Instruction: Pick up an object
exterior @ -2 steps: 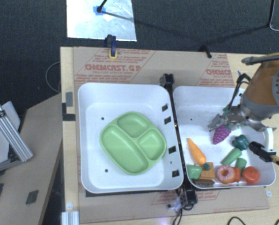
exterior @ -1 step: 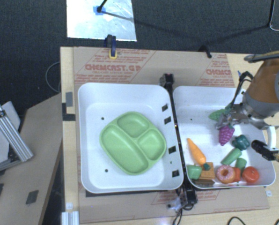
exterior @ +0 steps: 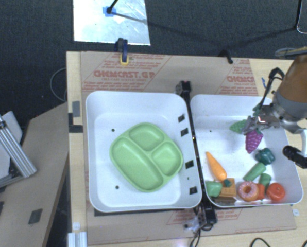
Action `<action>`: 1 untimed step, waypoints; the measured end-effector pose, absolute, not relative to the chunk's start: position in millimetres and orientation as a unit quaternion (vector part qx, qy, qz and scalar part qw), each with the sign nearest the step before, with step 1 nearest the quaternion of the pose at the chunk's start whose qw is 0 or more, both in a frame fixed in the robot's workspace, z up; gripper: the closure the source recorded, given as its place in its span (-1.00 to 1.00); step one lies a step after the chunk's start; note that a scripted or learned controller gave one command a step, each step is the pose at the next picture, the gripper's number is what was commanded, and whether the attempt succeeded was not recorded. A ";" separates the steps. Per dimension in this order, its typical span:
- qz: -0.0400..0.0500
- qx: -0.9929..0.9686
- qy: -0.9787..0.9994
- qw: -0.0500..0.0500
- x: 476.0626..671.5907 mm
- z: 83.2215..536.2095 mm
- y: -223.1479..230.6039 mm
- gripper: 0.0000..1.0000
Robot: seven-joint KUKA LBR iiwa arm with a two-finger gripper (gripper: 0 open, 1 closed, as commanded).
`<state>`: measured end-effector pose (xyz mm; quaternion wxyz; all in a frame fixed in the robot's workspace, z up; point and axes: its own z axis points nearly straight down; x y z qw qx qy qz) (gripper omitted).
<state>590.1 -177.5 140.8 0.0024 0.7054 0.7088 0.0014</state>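
My gripper (exterior: 257, 121) is over the upper middle of the right bin (exterior: 215, 109), below the grey wrist with its orange band. A purple bunch of grapes (exterior: 253, 140) lies or hangs directly under the gripper's tip and touches it. Whether the grapes are lifted off the floor is unclear. A green leafy piece (exterior: 239, 126) sticks out just left of the gripper. Along the front of the right bin lie an orange carrot (exterior: 216, 166), a pink donut (exterior: 246, 190), a red tomato (exterior: 276, 191), and green vegetables (exterior: 255, 171).
The left bin (exterior: 99, 115) holds a green divided plate (exterior: 146, 156). A dark teal piece (exterior: 265, 156) lies just below the grapes. A black clamp (exterior: 184, 88) sits at the top of the divider between the bins. A black part (exterior: 297, 156) juts in at the right.
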 end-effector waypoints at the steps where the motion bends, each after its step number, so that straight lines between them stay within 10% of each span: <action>1: 0.001 0.706 0.708 0.003 585.5 187.5 -182.7 1.00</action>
